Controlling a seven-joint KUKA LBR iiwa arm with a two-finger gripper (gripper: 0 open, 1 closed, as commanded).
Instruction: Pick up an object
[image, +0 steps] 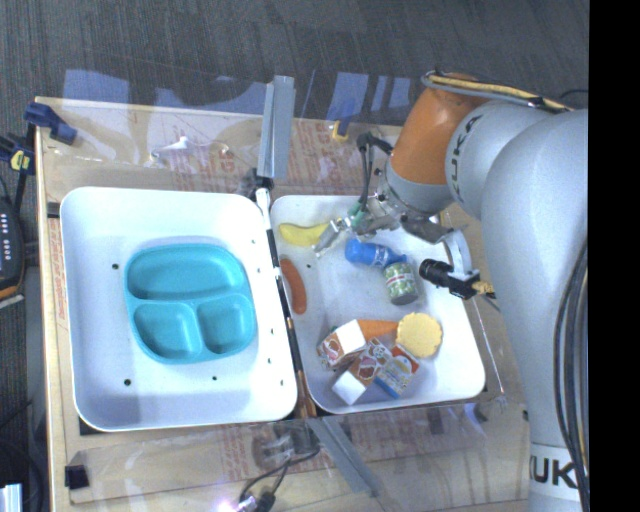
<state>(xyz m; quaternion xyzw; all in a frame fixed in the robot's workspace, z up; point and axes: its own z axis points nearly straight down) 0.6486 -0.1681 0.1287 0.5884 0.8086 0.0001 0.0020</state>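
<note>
- The arm (500, 150) reaches in from the right over the far side of the right bin (470, 385), one of two white bins on the table (150, 140).
- The left bin (90, 300) carries a teal divided tray (190, 300); it looks rigid and broad, an awkward thing for a two-finger pinch.
- The tool (352, 225) sits low at the far left corner of the right bin, just beside a yellow banana-shaped toy (298, 235) and a blue bottle-like object (368, 253). Whether its fingers are apart or together cannot be told, and nothing is plainly seen between them.
- The banana toy is probably light, smooth plastic; a grip across its narrow middle would suit best, since the curved ends could slip.
- A small green-labelled can (401, 283) lies near the blue object; stiff, round, likely to roll.
- At the near side, a cluster of small food boxes (365, 362) touches a yellow round piece (420, 334); packed tight, hard to separate.
- A reddish sausage-shaped toy (294, 285) lies along the left wall, with little finger room.
</note>
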